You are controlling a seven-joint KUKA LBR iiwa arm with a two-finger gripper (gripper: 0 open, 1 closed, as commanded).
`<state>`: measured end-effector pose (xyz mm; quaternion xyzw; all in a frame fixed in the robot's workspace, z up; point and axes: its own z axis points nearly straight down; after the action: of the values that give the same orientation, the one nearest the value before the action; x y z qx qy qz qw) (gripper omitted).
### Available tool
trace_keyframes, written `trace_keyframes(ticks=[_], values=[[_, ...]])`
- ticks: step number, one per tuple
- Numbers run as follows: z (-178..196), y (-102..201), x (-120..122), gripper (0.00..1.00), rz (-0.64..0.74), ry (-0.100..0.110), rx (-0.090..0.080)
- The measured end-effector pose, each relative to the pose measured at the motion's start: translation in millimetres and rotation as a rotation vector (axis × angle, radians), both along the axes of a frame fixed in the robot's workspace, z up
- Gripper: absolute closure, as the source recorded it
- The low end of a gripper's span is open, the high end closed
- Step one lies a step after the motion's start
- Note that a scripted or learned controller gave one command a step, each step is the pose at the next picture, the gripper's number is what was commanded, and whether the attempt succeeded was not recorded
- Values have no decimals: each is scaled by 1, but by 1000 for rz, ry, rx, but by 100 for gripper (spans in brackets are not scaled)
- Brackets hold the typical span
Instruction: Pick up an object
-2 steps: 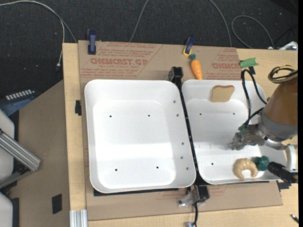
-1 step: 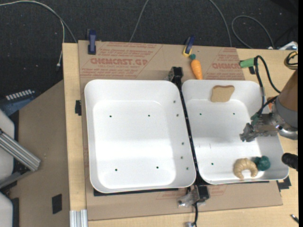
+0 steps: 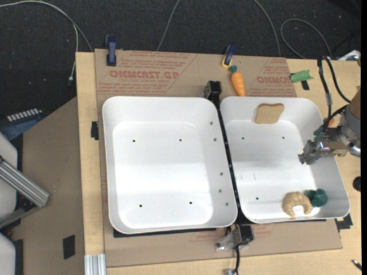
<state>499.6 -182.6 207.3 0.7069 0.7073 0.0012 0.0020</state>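
Note:
The right bin [image 3: 269, 165] holds a tan slice of toast [image 3: 269, 113] at its far edge, and a pale croissant [image 3: 298, 204] with a small green object [image 3: 317, 197] touching it at the near right corner. A toy carrot [image 3: 237, 82] lies on the cardboard beyond the bins. My gripper [image 3: 309, 152] hangs over the right bin's right side, between the toast and the croissant, with nothing seen between its fingers. The fingertips look close together.
The left bin [image 3: 166, 159] sits beside the right one, a black clamp [image 3: 213, 89] at their far joint. Blue clips [image 3: 110, 49] and a green clip [image 3: 301, 76] hold the cardboard sheet. Cables run along the right edge.

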Motion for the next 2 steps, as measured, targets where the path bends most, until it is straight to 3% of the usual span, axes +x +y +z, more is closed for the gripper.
trace_keyframes(ticks=[2], values=[[19, 92, 9, 100, 4, 4, 2]])
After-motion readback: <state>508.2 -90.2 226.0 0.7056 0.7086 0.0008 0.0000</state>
